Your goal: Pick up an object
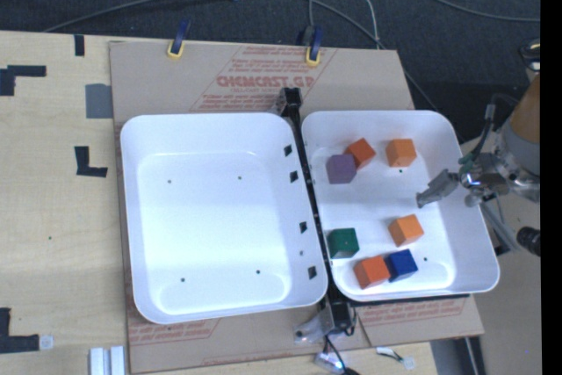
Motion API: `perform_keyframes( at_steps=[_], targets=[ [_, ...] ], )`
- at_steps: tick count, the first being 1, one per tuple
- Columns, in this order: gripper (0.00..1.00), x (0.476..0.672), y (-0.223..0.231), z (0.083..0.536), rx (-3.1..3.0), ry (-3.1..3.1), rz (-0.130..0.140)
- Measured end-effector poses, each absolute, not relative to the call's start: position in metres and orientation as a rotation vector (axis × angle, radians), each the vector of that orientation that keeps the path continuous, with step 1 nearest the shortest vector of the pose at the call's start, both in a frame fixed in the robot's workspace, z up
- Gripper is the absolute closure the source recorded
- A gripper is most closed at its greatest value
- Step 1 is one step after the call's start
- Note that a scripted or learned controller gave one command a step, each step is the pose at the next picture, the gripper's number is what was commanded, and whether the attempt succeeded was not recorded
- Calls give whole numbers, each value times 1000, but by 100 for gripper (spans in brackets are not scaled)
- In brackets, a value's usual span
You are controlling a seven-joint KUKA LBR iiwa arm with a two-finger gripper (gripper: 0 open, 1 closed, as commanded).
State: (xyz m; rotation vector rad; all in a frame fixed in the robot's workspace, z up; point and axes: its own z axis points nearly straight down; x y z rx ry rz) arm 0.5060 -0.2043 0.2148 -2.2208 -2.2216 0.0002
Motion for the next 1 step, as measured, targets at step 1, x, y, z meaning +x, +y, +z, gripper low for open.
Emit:
perform_keyframes(
  at_steps=[1],
  targets=[
    [0, 514, -217, 114, -2220, -2220, 0]
  ],
)
